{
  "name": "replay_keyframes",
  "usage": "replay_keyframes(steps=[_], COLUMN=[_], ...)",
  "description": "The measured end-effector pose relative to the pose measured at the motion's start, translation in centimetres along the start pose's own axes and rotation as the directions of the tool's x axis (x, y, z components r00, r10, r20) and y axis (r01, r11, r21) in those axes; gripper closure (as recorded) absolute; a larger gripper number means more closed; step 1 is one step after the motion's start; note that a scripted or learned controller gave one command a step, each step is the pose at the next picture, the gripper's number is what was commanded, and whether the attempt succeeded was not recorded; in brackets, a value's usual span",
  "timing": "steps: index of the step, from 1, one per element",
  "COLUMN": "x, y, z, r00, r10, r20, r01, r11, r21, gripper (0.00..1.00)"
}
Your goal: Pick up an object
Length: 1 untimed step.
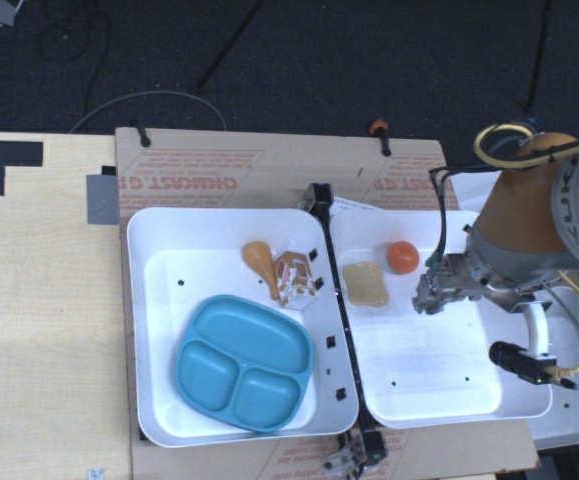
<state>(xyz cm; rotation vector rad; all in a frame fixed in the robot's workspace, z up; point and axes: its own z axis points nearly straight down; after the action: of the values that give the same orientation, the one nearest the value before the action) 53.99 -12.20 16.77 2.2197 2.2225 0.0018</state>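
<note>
My gripper (429, 296) hangs over the right bin (439, 388), just right of its middle. A small red-orange ball (402, 257) lies up and to the left of the gripper, a short gap away. A tan sponge-like block (366, 284) lies left of the gripper near the bin's left wall. Nothing shows between the gripper and these things.
The left bin (159, 268) holds a blue divided plate (243, 361), a tan wooden spoon (262, 263) and a small brown-and-white wrapped item (294, 278). A black divider (335, 308) runs between the bins. Cardboard (269, 168) lies under both bins.
</note>
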Motion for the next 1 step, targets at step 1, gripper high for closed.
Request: replay_keyframes(steps=[1], x=[-0.73], y=[-0.80], z=[-5.27], r00=[1.000], r10=[0.003], r20=[0.001], r01=[-0.003], r11=[1.000], r21=[0.000], gripper=[1.00])
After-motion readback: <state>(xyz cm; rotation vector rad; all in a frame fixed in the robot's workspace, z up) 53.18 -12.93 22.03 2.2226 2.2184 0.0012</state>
